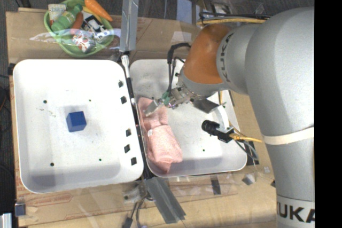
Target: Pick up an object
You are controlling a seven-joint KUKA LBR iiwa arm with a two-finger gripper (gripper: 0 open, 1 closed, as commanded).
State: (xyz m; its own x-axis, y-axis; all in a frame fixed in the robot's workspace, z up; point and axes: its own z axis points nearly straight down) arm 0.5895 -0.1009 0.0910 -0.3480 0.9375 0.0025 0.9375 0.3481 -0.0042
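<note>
Nearest the lens: large grey KUKA arm [283,61], reaching in from the right and folding down over the right-hand shallow white bin [235,162]. Orange band [206,59] above the wrist turned toward the camera, wrist pitched steeply down and leftward. Gripper [160,101] set low in the upper-left part of that bin, at or just over the top end of a crumpled pink cloth [161,144] lying along the bin's left wall. Cannot tell how far the gripper is open, nor whether it has hold of anything; contact with the cloth likewise unclear from this angle. Cloth resting on the bin floor, not lifted. Small blue cube [76,120] sitting alone in the left-hand white bin [64,83], well apart from the gripper. Green bowl [80,52] of assorted toy items standing beyond the left bin, outside both. Judged status: approach made, pink cloth the likely target, pick not yet shown complete. Left to do, on this evidence: secure a grip and raise the item clear of the bin.
</note>
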